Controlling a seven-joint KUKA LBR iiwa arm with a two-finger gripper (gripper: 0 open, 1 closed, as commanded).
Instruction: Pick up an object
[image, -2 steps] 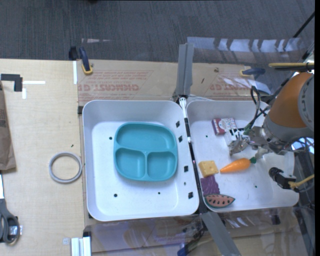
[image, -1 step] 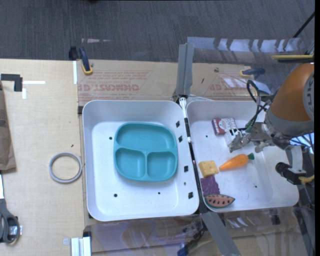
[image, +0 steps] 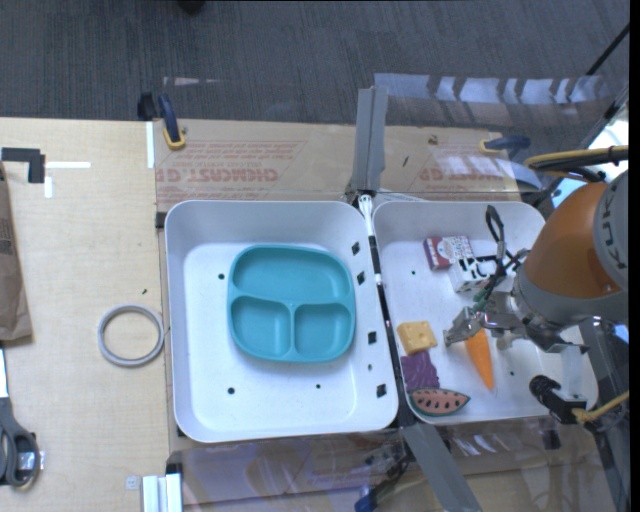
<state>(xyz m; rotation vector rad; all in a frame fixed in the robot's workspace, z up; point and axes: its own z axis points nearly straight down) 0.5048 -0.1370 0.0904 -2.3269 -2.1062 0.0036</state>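
The desk (image: 80, 230) carries two white bins side by side. The left bin (image: 200, 390) holds a teal divided plate (image: 292, 303); the right bin (image: 400, 240) holds the small toy foods. The arm (image: 575, 250) reaches in from the right and hangs over the right bin, its orange band above the wrist.

Of the task, the approach looks done and the lift is left: nothing is raised clear of the bin floor. The likely target is the carrot (image: 481, 357), which lies near the middle of the right bin with its tip toward the near rim.

The pincer (image: 480, 322) sits right at the carrot's thick end, touching or nearly so. Whether it is spread or closed cannot be told, since the metal parts blur together there, and no grip on the carrot can be confirmed.

Smaller things lie around: a red-and-white packet (image: 447, 251), a cracker (image: 417, 335), purple grapes (image: 421, 373) and a watermelon slice (image: 440, 402).
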